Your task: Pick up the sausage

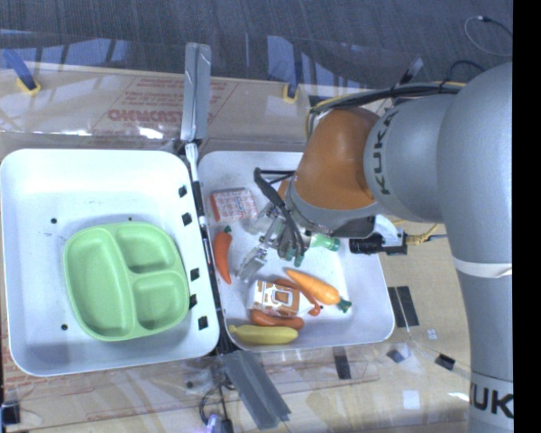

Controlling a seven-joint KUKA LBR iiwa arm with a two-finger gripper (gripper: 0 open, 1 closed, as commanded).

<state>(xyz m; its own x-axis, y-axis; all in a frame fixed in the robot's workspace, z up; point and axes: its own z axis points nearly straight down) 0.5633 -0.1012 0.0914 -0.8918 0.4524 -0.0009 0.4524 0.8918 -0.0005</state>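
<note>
Gripper [269,242], finger state indiscernible, hangs over the right bin [371,325]; the sausage [275,318] lies at the near edge between the banana [264,335] and carton [278,297], so 1 clean descent must straddle it alone.

Arm [451,179]: cut off by the frame's right and lower edges; base out of view.
Right bin [371,318]: upper right part hidden beneath the arm's orange band.
Gripper [272,242]: finger stance too blurred and cluttered to tell.
Sausage [275,318]: lower centre of the frame, partly covered by a small printed box [278,296].
Box print: too small to read.
</note>
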